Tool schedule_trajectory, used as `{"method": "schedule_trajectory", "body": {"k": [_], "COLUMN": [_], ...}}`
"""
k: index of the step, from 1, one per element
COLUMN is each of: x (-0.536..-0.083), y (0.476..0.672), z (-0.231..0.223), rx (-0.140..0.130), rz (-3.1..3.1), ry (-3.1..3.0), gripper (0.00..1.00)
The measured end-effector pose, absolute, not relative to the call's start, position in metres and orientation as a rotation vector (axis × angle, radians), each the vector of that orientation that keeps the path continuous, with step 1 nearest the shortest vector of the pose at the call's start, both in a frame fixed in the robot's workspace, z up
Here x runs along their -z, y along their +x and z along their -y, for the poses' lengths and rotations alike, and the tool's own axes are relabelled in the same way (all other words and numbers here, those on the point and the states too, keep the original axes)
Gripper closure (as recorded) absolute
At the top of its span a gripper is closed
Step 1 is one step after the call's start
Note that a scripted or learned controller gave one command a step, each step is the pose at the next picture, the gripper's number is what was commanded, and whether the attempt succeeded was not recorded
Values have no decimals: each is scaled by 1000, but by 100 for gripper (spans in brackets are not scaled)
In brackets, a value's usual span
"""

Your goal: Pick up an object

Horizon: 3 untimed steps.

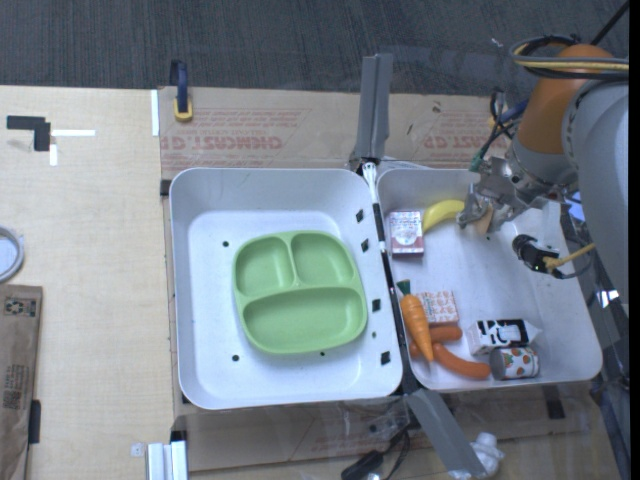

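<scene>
A pale wooden bench (80,228) carries two glossy white bins; the gripper (480,213) touches a curved banana (442,213), finger state unclear.

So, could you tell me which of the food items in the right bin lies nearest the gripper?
The yellow banana, at the bin's far edge just left of the gripper. The orange carrot and orange-red sausage lie along the near side.

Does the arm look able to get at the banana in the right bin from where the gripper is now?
Probably yes. The gripper sits right beside the banana at its right end, near the bin's far wall. Nothing lies on the banana; the small pink box beside it stands apart.
</scene>
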<state>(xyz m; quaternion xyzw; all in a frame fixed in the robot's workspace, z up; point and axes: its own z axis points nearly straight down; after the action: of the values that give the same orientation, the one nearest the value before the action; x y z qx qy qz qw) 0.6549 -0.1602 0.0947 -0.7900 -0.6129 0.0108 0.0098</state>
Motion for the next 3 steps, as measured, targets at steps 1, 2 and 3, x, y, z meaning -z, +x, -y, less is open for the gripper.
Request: {"method": "schedule_trajectory", "body": {"k": [1,2,3], "x": [-201,-201,-92], "y": [622,622,647], "z": [127,127,139], "rx": [-3,-3,-2], "rz": [1914,1913,2260], "ry": [-2492,-2492,-2182], "gripper": [100,0,0]}}
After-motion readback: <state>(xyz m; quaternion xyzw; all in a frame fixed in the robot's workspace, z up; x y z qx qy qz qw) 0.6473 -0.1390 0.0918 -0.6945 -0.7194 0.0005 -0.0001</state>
